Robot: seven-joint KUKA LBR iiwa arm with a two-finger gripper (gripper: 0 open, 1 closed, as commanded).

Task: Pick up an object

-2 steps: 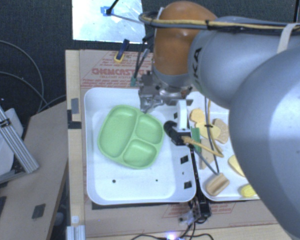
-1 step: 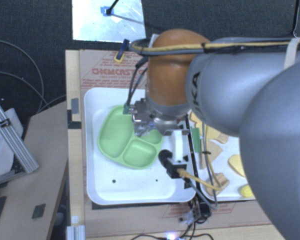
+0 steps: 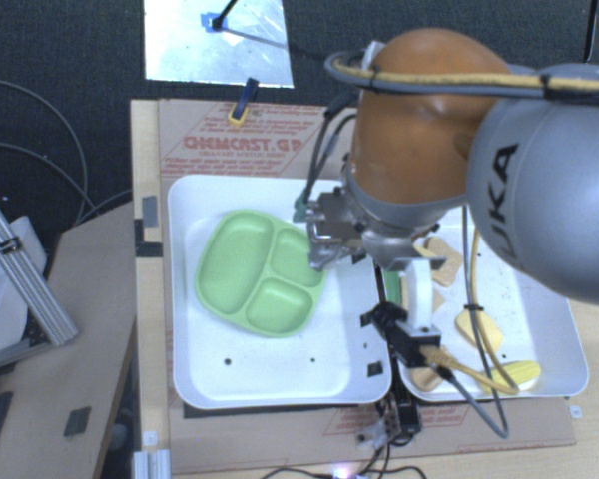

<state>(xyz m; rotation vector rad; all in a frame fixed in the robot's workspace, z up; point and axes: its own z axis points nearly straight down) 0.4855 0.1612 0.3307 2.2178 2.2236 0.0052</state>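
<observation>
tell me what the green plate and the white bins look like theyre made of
Green plate: looks like moulded plastic, matte pale green, with three smooth rounded compartments. White bins: probably thin formed plastic, slightly glossy, with rounded rims and corners; the look alone can't rule out coated metal.

This looks like a robot lab, not a home. A big grey robot arm (image 3: 539, 168) with an orange band (image 3: 419, 108) and black letters on its side reaches over the desk (image 3: 100, 267). Yellow and black cables (image 3: 469, 367) hang from the arm. Two shallow white bins (image 3: 280, 387) sit side by side on a brown cardboard sheet (image 3: 240, 143) with red print. A silver metal frame (image 3: 20, 277) made of bars stands at the left. Thin black wires (image 3: 40, 98) run over the dark carpet floor (image 3: 60, 28). A shiny square plate (image 3: 215, 28) lies on that floor.
</observation>
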